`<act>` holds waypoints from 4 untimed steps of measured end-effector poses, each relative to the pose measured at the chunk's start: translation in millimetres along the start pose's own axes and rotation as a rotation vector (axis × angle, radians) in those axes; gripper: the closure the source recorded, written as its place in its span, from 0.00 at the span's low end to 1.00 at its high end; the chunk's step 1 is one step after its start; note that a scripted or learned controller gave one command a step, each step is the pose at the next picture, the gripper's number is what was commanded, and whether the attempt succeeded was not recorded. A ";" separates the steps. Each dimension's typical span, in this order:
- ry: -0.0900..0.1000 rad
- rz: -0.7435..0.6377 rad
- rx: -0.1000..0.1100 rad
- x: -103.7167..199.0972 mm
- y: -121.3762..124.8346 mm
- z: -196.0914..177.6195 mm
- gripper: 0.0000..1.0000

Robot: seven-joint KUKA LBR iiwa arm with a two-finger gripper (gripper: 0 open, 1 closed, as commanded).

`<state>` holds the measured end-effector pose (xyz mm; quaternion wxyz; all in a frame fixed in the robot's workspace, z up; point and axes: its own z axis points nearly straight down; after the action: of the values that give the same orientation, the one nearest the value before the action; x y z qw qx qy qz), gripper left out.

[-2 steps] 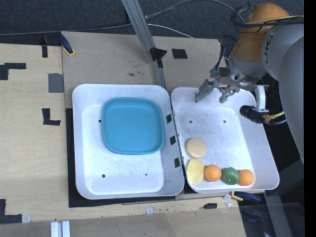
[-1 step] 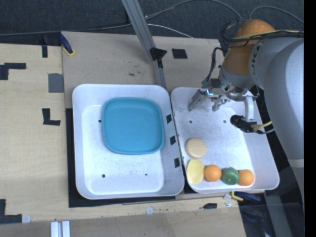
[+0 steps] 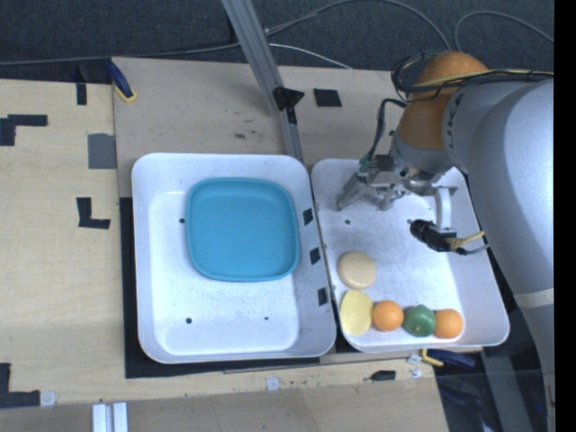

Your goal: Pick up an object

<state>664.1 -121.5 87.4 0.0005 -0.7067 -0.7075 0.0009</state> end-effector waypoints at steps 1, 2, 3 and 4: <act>-0.001 0.000 -0.002 -0.1 0.6 -12.1 1.00; 0.000 0.001 -0.007 -2.3 -3.6 -73.5 1.00; 0.000 0.000 -0.006 7.2 0.7 -122.7 1.00; 0.000 0.001 -0.007 3.1 -1.2 -184.8 1.00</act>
<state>663.3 -118.3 272.2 -0.0021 -0.7070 -0.7072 -0.0016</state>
